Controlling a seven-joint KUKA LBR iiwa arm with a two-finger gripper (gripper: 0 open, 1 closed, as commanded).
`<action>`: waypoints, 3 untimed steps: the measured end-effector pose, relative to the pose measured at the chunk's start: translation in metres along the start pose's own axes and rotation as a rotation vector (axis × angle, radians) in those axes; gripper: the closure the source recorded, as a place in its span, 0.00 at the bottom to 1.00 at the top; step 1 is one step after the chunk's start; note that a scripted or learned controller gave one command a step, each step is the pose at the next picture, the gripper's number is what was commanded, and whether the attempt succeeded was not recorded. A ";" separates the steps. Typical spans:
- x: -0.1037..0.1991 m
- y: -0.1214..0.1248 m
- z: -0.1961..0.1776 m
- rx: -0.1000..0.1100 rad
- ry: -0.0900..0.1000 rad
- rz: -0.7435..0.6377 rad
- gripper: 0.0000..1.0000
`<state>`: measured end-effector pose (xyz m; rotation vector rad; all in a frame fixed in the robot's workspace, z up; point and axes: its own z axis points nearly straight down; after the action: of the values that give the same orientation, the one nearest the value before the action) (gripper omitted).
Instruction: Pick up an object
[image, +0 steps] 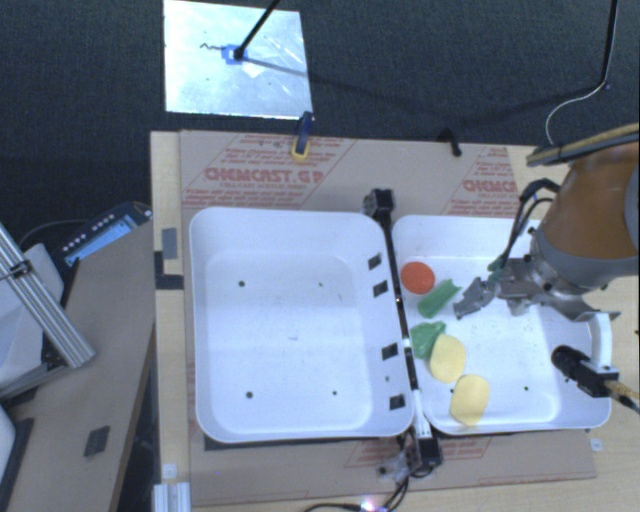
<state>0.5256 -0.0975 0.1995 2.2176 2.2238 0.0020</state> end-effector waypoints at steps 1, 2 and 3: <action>0.030 0.075 0.015 -0.005 0.000 -0.007 0.00; 0.098 0.127 0.014 -0.005 0.003 -0.009 0.00; 0.093 0.125 0.004 -0.004 0.001 -0.004 1.00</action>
<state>0.6505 -0.0043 0.1958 2.2117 2.2266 0.0069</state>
